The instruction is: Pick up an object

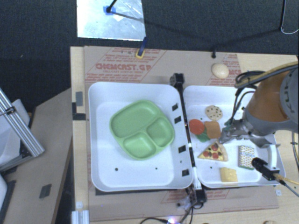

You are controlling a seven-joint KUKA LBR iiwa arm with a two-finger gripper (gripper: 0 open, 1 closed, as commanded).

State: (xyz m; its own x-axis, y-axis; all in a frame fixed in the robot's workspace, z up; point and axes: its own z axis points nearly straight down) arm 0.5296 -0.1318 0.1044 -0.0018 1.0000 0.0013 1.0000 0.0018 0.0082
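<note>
Pizza slice [214,152] lies low in the right bin [196,97], just below my gripper [227,135]. I cannot tell how the jaws stand. I'd centre over the slice before descending, keeping off the orange block [213,129] and tomato [196,125] above it; cookie [213,111], cheese [228,174] and green tray [142,129] lie farther out.

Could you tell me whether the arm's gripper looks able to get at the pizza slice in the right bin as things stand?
Probably yes. The gripper hangs just above and right of the pizza slice, which lies flat and uncovered on the right bin floor. The cheese piece lies apart from it.
</note>
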